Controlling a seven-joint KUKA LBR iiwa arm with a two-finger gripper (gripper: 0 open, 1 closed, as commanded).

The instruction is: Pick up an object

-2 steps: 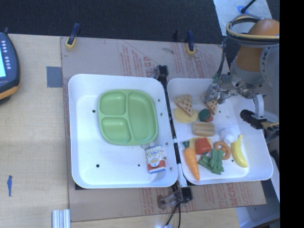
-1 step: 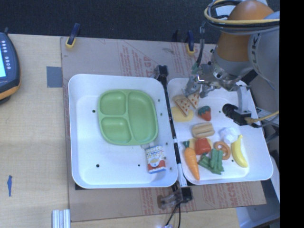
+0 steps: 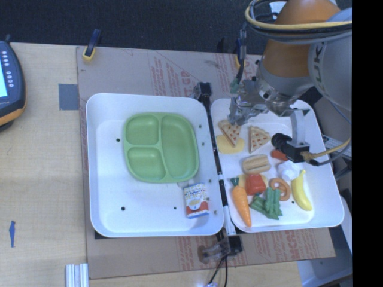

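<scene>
The claw [image 3: 238, 116] sits on the left pizza slice [image 3: 230, 130]; its grip cannot be told. The slice may slip.

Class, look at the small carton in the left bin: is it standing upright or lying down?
Lying down. The carton shows its printed front face upward, flat on the left bin floor beside the green plate.

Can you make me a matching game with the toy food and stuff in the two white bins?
Things:
1. green plate
2. banana
3. carrot
4. small carton

Places:
A. right bin's right side
B. left bin's middle
C. right bin's front left corner
D. just in front of the plate, left bin

Pairs: 1-B, 2-A, 3-C, 4-D
</scene>
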